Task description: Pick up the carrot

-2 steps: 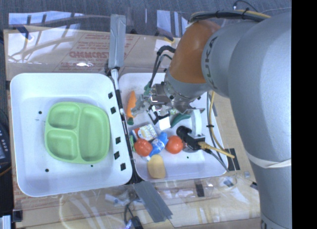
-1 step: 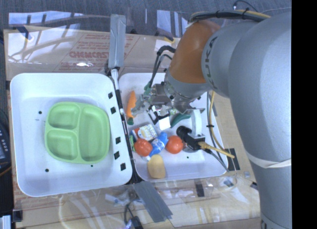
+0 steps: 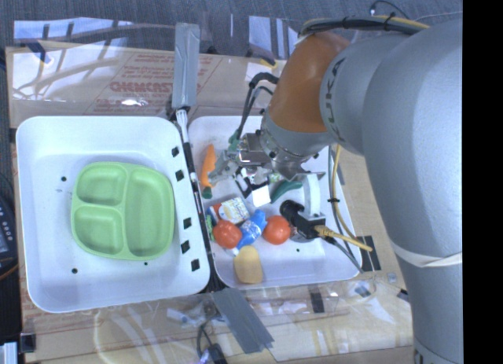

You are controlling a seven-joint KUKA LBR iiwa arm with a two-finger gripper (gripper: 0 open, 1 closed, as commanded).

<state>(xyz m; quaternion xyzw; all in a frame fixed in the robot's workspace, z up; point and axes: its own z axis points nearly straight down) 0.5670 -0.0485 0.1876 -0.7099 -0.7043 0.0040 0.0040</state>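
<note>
The carrot (image 3: 207, 163) is orange with a green stem end. It lies near the left wall of the right bin (image 3: 339, 270), pointing roughly away from the camera. My gripper (image 3: 242, 159) hangs low over the middle of that bin, just right of the carrot and apart from it. The grey arm with its orange band hides the bin's back right part.
In the right bin's front half lie two red tomatoes (image 3: 226, 234) (image 3: 277, 230), a blue item (image 3: 251, 229), a white packet (image 3: 234, 211), a green piece (image 3: 283, 190) and a pale yellow potato-like thing (image 3: 248, 264). The left bin (image 3: 31, 197) holds a green divided plate (image 3: 123, 210).
</note>
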